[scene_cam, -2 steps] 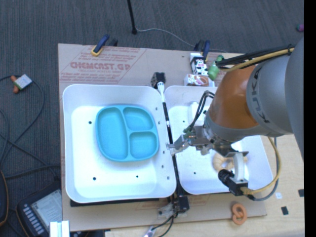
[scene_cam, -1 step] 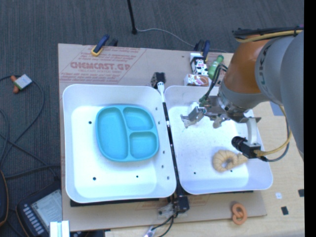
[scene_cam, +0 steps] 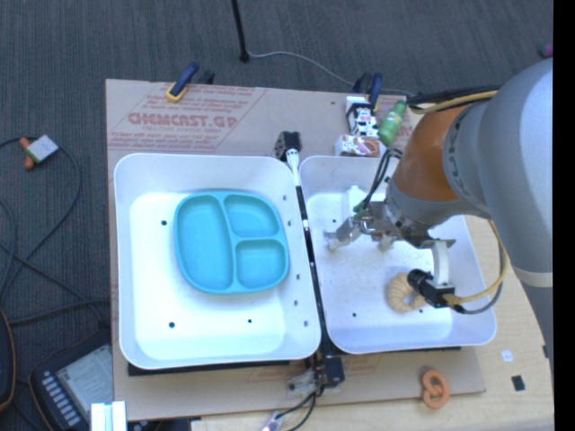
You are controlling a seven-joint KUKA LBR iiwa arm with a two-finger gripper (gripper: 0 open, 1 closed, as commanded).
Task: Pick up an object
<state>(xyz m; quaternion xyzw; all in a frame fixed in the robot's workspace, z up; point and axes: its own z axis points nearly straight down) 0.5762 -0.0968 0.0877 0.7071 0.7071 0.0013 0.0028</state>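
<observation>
My gripper hangs low over the left half of the right white bin, pointing toward the divider between the bins. I see nothing held in it. A tan, knotted pretzel-like object lies in the right bin, to the right of and nearer than the gripper, apart from it. A light blue divided plate lies flat in the middle of the left white bin.
The grey arm with its orange band covers the right bin's far right part. An orange ring-shaped toy lies on the bench in front of the right bin. A green bottle and small packages stand behind that bin.
</observation>
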